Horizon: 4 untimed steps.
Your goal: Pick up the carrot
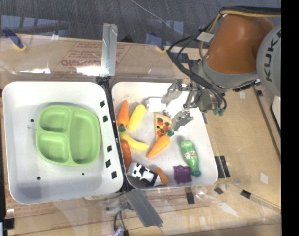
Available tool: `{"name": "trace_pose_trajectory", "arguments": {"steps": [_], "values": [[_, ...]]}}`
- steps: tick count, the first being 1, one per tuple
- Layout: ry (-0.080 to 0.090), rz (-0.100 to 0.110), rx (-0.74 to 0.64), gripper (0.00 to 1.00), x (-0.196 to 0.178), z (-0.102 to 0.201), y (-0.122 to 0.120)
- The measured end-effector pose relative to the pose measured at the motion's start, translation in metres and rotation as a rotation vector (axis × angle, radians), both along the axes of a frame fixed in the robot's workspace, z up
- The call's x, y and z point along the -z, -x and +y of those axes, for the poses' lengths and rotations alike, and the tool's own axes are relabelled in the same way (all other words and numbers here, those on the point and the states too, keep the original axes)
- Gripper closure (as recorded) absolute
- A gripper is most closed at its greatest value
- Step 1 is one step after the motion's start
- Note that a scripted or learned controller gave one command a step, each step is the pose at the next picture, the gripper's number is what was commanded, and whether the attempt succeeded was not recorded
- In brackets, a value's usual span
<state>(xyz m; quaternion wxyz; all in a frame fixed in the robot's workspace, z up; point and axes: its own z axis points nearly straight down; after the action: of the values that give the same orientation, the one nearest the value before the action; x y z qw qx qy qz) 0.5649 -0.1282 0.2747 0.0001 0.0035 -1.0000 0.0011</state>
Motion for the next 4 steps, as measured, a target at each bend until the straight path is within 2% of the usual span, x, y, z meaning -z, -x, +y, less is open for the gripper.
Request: {"name": "trace_pose_trajectory", "arguments": {"steps": [1,2,3,4], "values": [[-0.004,0.003,-0.343,0.00,0.123,0.002,0.062],[-0.004,0.002,-0.525,0.00,0.184,-0.039,0.043],[-0.004,0.001,-0.589,0.00,0.183,-0.001,0.054],[-0.005,0.003,-0.609,0.00,0.184,0.018,0.061]]}}
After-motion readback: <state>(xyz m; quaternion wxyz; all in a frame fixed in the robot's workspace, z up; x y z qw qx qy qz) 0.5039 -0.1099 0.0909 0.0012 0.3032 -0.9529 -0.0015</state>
